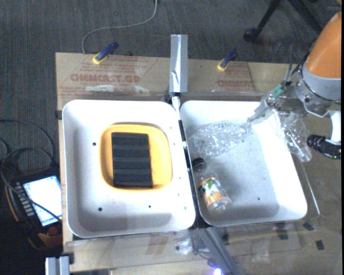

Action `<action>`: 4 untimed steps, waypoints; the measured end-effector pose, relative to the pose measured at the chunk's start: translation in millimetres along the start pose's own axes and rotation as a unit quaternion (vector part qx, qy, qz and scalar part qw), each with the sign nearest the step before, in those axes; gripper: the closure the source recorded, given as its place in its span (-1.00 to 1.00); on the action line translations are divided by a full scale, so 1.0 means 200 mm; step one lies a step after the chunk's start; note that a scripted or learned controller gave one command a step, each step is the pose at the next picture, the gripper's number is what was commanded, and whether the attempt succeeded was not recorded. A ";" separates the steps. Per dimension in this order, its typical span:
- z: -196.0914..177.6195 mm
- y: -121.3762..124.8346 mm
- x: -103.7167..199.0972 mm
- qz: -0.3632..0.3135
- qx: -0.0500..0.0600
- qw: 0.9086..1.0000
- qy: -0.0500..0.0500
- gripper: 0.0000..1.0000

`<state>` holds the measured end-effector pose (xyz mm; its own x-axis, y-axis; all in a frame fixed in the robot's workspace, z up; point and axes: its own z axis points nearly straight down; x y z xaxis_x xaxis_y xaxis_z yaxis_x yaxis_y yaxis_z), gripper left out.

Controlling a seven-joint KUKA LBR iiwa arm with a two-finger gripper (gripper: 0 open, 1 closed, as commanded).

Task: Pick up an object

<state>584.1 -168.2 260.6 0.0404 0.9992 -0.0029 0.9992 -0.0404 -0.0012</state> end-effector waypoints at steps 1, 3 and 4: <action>-0.13 -0.10 -0.16 -0.024 0.000 1.000 -0.001 -1.00; 0.75 0.15 0.29 -0.078 -0.005 0.997 0.000 -1.00; 0.79 0.08 0.25 -0.077 -0.020 0.997 -0.001 -1.00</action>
<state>602.6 -118.5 102.2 -0.1140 0.9935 -0.0082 0.9927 0.1142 0.0382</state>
